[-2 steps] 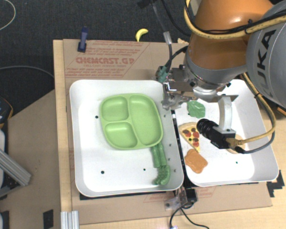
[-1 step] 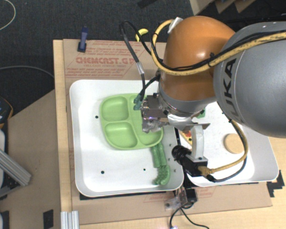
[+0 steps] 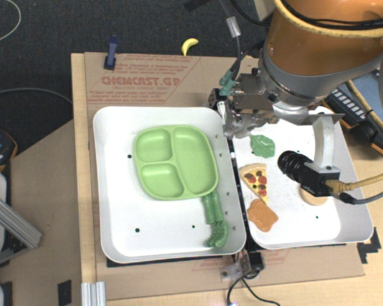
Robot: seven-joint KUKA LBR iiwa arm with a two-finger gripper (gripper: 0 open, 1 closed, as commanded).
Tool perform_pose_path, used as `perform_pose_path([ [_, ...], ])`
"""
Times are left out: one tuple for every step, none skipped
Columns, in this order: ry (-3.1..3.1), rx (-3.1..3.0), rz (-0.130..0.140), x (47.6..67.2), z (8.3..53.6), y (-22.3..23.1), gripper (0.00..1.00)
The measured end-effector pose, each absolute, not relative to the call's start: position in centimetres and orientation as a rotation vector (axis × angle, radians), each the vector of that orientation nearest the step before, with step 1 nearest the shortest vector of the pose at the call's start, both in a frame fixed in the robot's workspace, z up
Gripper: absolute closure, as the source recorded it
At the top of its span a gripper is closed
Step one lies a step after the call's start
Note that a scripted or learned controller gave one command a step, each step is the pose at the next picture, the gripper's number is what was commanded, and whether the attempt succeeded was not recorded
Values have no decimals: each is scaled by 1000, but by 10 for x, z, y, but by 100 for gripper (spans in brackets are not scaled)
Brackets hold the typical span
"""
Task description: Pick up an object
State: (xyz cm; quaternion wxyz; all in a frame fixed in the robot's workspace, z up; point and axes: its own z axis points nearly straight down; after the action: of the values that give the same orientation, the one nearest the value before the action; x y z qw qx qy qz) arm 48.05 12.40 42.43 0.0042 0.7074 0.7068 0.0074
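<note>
My gripper (image 3: 241, 127) hangs low over the back left corner of the right bin (image 3: 345, 231), close to the wall between the two bins. Just to its right lies a green leafy toy piece (image 3: 263, 146). In front of that a pizza slice (image 3: 256, 180) lies flat, and an orange-brown piece (image 3: 262, 216) sits nearer the front. A tan round piece (image 3: 313, 198) is half hidden under a black cylinder (image 3: 302, 171) fixed to the arm. In the left bin (image 3: 112, 190) a green divided plate (image 3: 175, 162) lies flat, with a long green toy (image 3: 214, 221) at its front right.
The big grey and orange arm (image 3: 325, 37) covers the back of the right bin. A white bracket (image 3: 323, 144) and a yellowish cable (image 3: 370, 182) hang over that bin's right side. Behind the bins, a blue clip (image 3: 110, 53) and a yellow banana toy (image 3: 189, 44) lie near the cardboard's far edge.
</note>
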Motion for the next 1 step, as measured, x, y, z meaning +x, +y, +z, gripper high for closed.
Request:
perform_pose_path([
  [2233,2215,-6,478,377,213,100],
])
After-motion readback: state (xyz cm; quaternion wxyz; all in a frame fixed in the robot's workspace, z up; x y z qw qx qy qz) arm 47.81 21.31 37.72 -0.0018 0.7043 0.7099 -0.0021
